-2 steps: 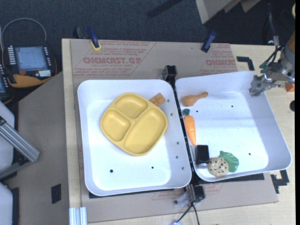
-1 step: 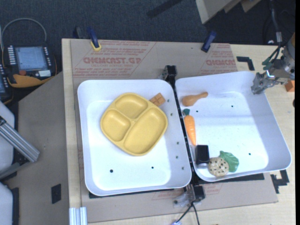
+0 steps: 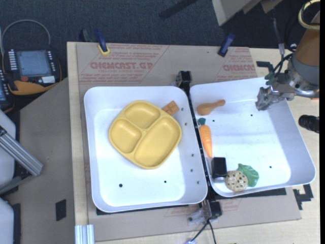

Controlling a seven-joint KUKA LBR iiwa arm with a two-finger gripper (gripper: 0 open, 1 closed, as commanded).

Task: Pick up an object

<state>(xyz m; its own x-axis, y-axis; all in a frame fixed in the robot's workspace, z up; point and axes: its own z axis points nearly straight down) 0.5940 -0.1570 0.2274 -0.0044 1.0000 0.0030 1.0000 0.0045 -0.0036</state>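
My gripper [image 3: 263, 101] hangs over the upper right part of the right bin [image 3: 284, 151], with nothing visible between its fingers. In that bin, a tan drumstick-shaped piece [image 3: 210, 107] lies near the top left. An orange carrot [image 3: 205, 140] lies along the left wall. Toward the front sit a small black block [image 3: 219, 166], a round beige cookie-like piece [image 3: 235, 181] and a green leafy piece [image 3: 249, 173]. All of these lie well to the left of and below the gripper.
The left bin [image 3: 101, 177] holds a yellow divided plate [image 3: 145, 133] with a small brown block [image 3: 170, 108] at its upper right edge. A black clamp [image 3: 184, 78] sits between the bins at the back. A teach pendant [image 3: 30, 67] lies off the bench at left.
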